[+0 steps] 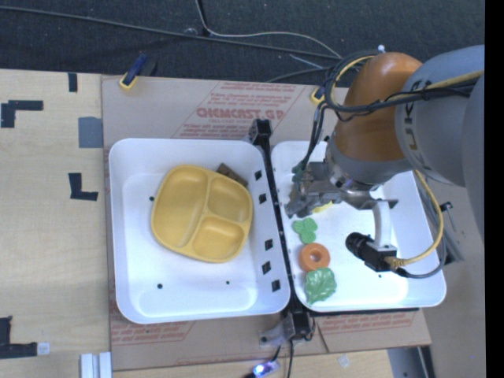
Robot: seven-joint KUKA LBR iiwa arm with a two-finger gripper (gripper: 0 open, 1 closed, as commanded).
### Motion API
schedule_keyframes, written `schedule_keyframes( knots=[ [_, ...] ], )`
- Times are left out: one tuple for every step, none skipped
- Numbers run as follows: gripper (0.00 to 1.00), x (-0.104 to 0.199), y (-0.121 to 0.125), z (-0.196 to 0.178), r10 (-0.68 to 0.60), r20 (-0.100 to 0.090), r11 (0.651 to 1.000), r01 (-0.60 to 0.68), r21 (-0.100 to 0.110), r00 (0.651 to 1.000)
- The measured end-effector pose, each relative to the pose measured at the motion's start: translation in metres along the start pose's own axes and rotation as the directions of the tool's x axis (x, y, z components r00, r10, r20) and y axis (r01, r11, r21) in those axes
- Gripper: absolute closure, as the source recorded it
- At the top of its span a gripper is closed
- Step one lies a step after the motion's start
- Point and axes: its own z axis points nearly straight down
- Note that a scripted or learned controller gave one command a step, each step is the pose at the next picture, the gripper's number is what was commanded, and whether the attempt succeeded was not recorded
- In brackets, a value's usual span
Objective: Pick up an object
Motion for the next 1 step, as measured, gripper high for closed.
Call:
schedule_keyframes(
  knots=[
    [1.0,0.0562,-0.0034,-0.007,-0.002,0.0,1.0,0.002,-0.002,1.0]
  ],
)
